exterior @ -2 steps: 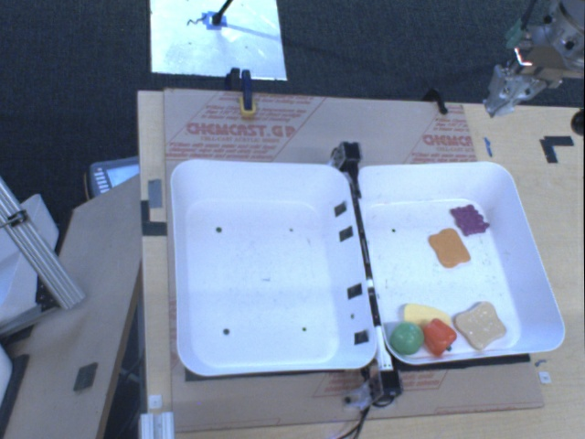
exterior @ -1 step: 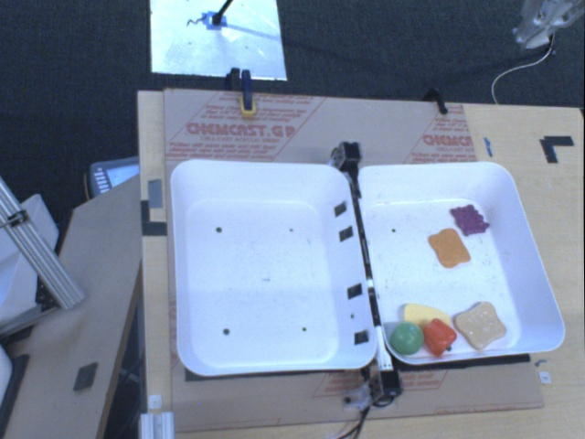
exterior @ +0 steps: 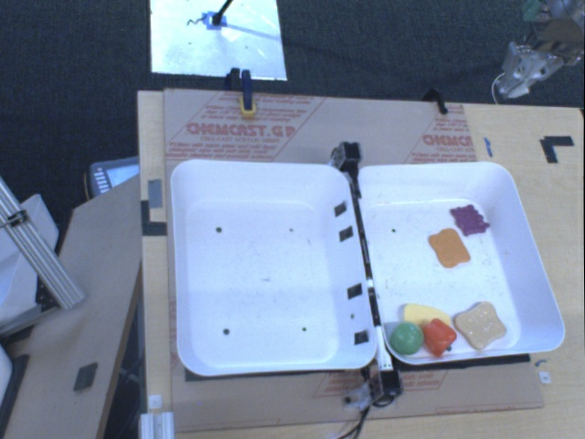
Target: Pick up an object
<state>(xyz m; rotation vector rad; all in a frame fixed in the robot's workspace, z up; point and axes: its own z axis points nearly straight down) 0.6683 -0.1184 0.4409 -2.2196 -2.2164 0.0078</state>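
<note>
1. an isolated item is best targeted: the orange piece [exterior: 449, 247] or purple piece [exterior: 468, 219], lying apart in the right bin [exterior: 526, 213].
2. the crowded corner, with ball [exterior: 407, 338], red piece [exterior: 440, 336] and toast [exterior: 480, 325], is better avoided.
3. the gripper [exterior: 535, 62] is held high beyond the bench's far right corner, well apart from the bins; whether it is open cannot be told, and nothing is seen held.
</note>
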